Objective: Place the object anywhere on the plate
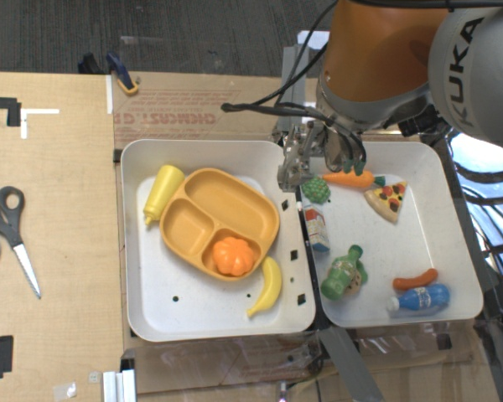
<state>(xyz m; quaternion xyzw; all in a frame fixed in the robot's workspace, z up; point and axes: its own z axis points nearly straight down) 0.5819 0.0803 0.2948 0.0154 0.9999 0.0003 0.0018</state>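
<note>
Left bin [138,308]: held a yellow plate [197,193] with three compartments, set slightly left of the bin's middle. An orange pumpkin [233,255] lay in the plate's near-right compartment; the other two compartments were bare. A yellow bottle [163,193] rested against the plate's far-left rim, outside it. A banana [267,286] lay on the bin floor just beside the plate's near-right edge, also outside it.

Right bin [453,308]: held a carrot [350,178] at the far side, a pizza slice [386,199] just right of it, a green leafy vegetable [316,191] at the far-left corner, a small white-and-red container [318,229] near the dividing wall, a green bottle [345,273] toward the near side, a sausage [415,278] and a blue bottle [419,300] at the near right.

Arm: the gripper [306,164] hung over the dividing wall between the bins, at their far end, just above the green vegetable and the carrot. Its fingers were tangled with cable and shadow; whether they were released or clenched could not be told, and nothing was seen between them.

Progress, as judged: one item, the pumpkin, already sat on the plate, so the goal may have been met for it. If another item was intended, picking, carrying and setting down all remained.
</note>
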